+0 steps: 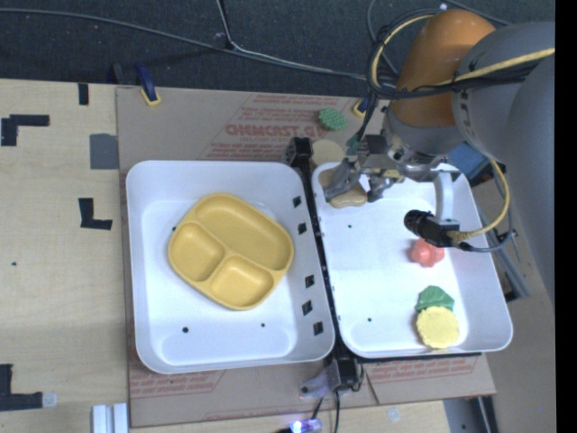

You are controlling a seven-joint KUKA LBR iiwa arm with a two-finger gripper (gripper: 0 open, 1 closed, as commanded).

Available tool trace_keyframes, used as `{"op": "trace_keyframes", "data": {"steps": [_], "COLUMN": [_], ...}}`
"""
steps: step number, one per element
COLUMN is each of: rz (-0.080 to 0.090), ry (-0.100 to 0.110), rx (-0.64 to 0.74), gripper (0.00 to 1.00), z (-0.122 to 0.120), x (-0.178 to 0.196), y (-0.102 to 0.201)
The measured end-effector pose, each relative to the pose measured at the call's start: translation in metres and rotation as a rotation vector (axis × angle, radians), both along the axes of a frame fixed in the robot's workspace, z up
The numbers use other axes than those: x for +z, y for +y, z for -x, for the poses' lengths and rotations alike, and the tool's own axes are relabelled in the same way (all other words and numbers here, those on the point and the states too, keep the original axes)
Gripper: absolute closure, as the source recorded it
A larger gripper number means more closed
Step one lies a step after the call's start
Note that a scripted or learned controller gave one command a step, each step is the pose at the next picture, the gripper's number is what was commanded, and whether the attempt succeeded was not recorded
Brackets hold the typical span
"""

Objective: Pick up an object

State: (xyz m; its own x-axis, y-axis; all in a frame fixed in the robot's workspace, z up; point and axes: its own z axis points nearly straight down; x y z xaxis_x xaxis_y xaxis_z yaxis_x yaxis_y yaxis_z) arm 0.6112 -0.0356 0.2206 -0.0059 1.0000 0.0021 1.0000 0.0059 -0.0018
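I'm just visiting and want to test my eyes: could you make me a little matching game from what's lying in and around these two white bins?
Things:
1. yellow divided plate
2. red piece
3. yellow round piece
4. green knobbly piece

Places:
A. on the cardboard beyond the bins
B. near corner of the right bin
C. middle of the left bin
D. right bin, near its right wall

Pairs: 1-C, 2-D, 3-B, 4-A
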Motion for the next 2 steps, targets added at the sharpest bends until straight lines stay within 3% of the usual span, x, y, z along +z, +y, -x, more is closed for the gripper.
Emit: {"op": "trace_keyframes", "data": {"steps": [2], "rz": [0.002], "ry": [0.002], "rx": [0.0], "gripper": [1.0], "z": [0.037], "x": [-0.004], "y": [0.101]}}
